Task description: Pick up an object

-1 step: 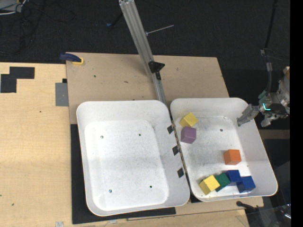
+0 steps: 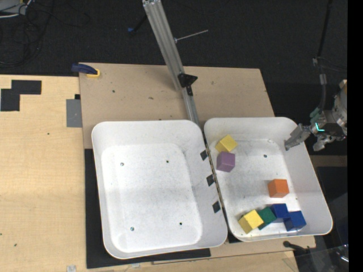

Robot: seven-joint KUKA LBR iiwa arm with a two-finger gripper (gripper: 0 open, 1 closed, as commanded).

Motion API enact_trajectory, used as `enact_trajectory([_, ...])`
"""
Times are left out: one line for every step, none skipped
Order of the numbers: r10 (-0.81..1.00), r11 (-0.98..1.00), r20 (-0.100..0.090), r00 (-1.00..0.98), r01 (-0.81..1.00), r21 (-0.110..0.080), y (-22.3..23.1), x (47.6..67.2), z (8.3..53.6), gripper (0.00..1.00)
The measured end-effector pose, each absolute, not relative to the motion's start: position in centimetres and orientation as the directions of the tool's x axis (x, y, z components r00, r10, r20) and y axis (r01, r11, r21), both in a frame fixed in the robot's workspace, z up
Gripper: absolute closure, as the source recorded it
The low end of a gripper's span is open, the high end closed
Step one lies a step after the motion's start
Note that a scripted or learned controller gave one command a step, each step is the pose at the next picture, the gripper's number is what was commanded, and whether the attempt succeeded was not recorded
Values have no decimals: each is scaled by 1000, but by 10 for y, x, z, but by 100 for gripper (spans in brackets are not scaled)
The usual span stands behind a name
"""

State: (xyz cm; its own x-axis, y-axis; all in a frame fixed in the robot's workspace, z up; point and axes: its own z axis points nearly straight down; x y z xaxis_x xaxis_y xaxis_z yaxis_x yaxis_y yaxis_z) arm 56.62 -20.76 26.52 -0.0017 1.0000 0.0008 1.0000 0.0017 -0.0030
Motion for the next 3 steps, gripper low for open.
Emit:
enact_trajectory([1000,1,3,-1,1000,-8,-201,565,220,0])
enact_trajectory([1000,-1,3,1,1000,-9,-206,557,161,0])
enact_trajectory([1000,-2,3,2,1000,-8,-202,557,117,0])
